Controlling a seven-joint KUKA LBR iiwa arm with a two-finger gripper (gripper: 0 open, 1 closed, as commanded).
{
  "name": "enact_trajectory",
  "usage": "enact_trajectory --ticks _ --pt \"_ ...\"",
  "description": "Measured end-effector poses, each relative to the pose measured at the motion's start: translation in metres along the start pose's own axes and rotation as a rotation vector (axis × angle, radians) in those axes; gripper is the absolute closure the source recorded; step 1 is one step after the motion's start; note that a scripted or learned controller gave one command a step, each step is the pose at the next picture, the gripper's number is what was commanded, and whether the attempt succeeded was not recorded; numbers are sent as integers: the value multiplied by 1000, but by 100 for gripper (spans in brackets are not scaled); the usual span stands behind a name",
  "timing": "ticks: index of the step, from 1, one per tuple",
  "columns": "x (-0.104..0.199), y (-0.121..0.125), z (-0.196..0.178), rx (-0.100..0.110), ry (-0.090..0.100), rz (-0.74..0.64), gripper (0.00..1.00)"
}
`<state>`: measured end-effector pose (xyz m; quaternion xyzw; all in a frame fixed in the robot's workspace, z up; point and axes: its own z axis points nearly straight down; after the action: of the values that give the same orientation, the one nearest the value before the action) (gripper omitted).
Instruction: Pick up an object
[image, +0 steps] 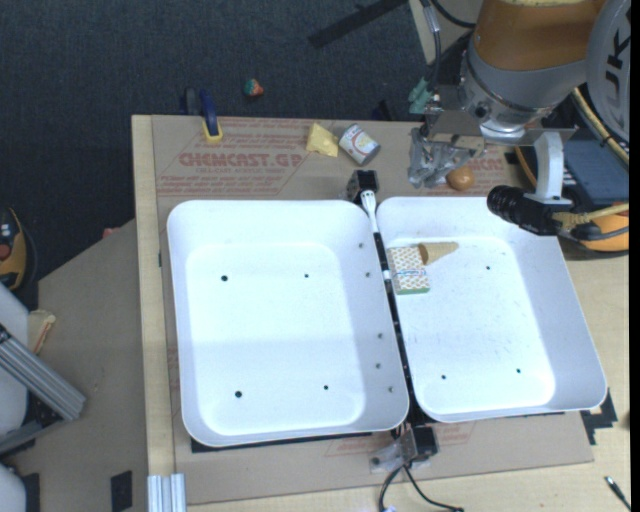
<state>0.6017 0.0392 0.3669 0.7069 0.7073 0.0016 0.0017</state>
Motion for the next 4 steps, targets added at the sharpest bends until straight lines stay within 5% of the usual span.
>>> enact_trajectory --ticks 1,2,3,4 --pt "44 -46 -147 -15 5 -7 100" --pt "141 -67 15 22 -2 -10 100" --pt "189 -102 -165 -14 12 -9 100" --pt "186 -101 -154 5 0 -1 0"
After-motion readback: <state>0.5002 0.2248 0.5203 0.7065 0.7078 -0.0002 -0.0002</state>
